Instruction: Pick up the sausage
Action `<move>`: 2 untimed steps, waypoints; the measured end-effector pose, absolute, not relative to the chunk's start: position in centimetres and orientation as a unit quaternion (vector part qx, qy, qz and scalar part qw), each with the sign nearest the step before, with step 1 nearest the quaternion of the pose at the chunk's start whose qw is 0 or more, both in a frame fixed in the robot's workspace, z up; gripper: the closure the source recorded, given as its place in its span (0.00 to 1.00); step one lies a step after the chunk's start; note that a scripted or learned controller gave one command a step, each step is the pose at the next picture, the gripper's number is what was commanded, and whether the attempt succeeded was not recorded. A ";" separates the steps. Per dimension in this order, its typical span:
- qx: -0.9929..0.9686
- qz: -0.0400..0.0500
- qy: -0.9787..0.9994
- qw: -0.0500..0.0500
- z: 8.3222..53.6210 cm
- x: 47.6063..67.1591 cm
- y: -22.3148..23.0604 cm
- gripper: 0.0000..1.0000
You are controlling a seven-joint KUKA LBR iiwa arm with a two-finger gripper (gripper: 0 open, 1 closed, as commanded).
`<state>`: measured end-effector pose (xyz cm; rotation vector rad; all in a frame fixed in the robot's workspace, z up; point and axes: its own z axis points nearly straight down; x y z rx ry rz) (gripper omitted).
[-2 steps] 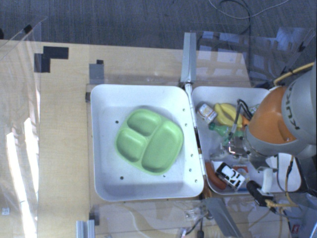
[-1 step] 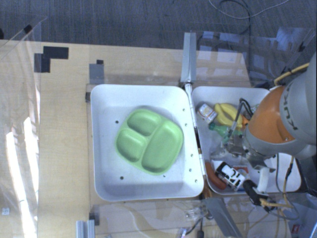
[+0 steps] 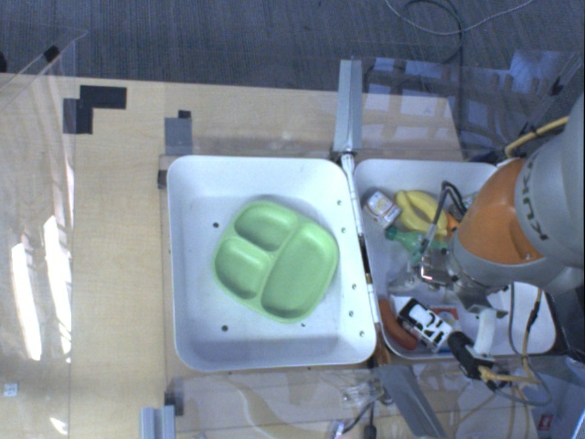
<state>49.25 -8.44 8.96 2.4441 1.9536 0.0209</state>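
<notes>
Grey arm (image 3: 539, 218) reaches in, tool (image 3: 430, 323) lowered.

Sausage (image 3: 388, 319): a reddish-brown, elongated item, seen in the right bin (image 3: 370, 245) at its near-left corner. It is laid flat on the bin floor, just beside the left wall and close to the near rim. Only a short curved stretch of it is exposed; its right portion is covered by a black-and-white object (image 3: 428, 323) lying against it. Its full length and its ends cannot be made out.
</notes>
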 end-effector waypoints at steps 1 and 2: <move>0.793 0.008 0.609 0.006 9.0 49.3 -8.4 0.00; 0.842 0.006 0.539 0.004 8.9 49.2 -12.2 0.00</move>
